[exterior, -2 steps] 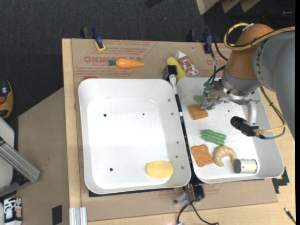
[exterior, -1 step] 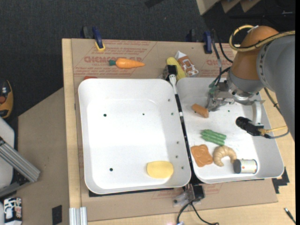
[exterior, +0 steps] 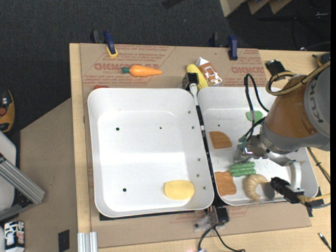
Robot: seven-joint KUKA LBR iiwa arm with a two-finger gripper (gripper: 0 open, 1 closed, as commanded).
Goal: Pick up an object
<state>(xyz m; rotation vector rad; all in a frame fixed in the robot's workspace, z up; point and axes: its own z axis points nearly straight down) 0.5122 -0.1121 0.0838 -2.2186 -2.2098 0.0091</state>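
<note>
At the near edge of the left bin (exterior: 105, 140) lies a yellow lump (exterior: 179, 189), by itself near the corner next to the other bin. It looks like a smooth, soft toy potato.

In the right bin (exterior: 220, 106), near the front edge, lie an orange slice (exterior: 224, 183) and a tan croissant (exterior: 255, 185). Just behind them is a green bean pod (exterior: 242, 168). It looks like light plastic, stiff, a bit slippery, and thin. I think the best place to pinch it is across its middle, over the narrow sides.

The gripper (exterior: 248, 150) hangs right above the green bean pod, toward the middle of the right bin. I cannot tell if it is open or closed, because the arm hides it. Nothing shows as held.

A little farther back lies a brown toast piece (exterior: 220, 139). Another green thing (exterior: 255, 116) peeks out beside the arm.

On the bench behind the bins lie a toy carrot (exterior: 144, 71) and a yellow corn (exterior: 194, 72).
</note>
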